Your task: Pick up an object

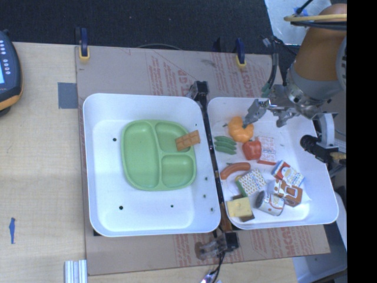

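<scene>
The right bin (323, 188) holds several toy foods: an orange pepper (240, 131), a red pepper (252, 150), green beans (225, 144), a sausage (234, 170), a checkered box (254, 181), a yellow block (240, 208), a can (270, 203) and small cartons (288, 183). My gripper (268, 115) hangs at the bin's far end, just right of and above the orange pepper. Its fingers are open, with bare bin floor between them. The left fingertip (253, 114) is close to the orange pepper's top.
The left bin (97, 175) carries a green divided plate (154, 155) with a brown waffle piece (188, 140) on its right rim. A divider runs between the bins. A yellow-edged pendant (7, 69) lies at the far left of the bench.
</scene>
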You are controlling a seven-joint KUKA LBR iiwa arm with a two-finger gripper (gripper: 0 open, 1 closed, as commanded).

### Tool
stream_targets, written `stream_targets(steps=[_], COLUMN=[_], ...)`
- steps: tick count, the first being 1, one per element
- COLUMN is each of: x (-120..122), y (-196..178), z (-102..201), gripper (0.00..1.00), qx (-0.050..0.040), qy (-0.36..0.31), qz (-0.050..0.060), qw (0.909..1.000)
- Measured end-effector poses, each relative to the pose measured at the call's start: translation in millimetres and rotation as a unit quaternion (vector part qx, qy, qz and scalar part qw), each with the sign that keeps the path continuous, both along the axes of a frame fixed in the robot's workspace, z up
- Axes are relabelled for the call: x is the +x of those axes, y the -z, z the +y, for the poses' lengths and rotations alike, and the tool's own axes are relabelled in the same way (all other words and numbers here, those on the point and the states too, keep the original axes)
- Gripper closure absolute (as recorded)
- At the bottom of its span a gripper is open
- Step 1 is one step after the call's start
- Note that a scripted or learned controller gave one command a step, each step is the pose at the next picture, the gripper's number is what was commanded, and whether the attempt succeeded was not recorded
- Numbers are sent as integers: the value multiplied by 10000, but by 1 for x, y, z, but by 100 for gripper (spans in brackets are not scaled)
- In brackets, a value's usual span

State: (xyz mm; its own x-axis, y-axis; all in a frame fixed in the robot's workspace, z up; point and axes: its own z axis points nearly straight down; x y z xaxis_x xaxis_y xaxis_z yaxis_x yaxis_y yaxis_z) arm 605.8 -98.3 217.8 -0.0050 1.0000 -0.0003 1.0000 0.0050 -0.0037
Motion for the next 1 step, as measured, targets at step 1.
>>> stream_targets(steps=[1], x=[39], y=[134], z=[-6], gripper=[0], qx=[-2], qy=[-18], qz=[49], qw=[10000])
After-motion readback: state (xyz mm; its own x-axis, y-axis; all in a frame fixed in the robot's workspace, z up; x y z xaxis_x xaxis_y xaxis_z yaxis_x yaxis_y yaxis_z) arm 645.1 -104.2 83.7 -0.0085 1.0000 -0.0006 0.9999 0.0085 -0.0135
